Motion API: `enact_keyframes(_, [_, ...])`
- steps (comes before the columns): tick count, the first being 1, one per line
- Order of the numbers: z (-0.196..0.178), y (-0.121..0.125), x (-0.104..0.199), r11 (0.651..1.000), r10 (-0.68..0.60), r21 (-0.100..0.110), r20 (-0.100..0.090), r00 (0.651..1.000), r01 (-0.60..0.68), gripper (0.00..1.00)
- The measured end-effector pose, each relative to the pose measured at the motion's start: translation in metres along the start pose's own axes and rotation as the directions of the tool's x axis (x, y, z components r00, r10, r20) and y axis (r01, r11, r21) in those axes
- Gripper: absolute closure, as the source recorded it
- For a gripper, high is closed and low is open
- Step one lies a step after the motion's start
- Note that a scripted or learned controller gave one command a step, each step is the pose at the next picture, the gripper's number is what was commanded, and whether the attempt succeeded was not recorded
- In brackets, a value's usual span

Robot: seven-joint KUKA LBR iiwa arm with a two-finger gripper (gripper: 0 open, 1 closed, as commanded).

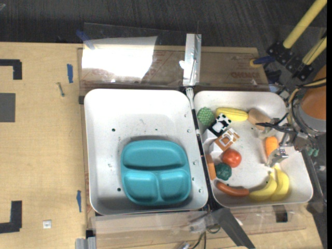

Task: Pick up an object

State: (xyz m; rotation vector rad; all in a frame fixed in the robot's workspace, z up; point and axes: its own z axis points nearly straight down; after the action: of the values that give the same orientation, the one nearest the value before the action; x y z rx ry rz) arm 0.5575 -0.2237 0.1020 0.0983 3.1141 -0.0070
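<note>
Hovering gripper [280, 150] just beside orange carrot [271, 146].

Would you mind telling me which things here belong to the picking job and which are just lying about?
Belongs to the job:
- hand, over the right bin
- carrot nearest the hand
- bananas, tomato, sausage, corn cob, green ball, all candidates

Just lying about:
- teal divided tray in the left bin
- blue tape marks on the bench
</note>
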Motion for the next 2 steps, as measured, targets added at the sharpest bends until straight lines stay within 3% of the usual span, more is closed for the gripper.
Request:
enact_keyframes(1, [0.014,0.003,-0.037,0.998,0.062,-0.001,-0.016,0.998,-0.062,0.0])
enact_keyframes(2, [0.012,-0.002,0.02,0.999,0.038,-0.002,-0.016,0.999,-0.038,0.0])
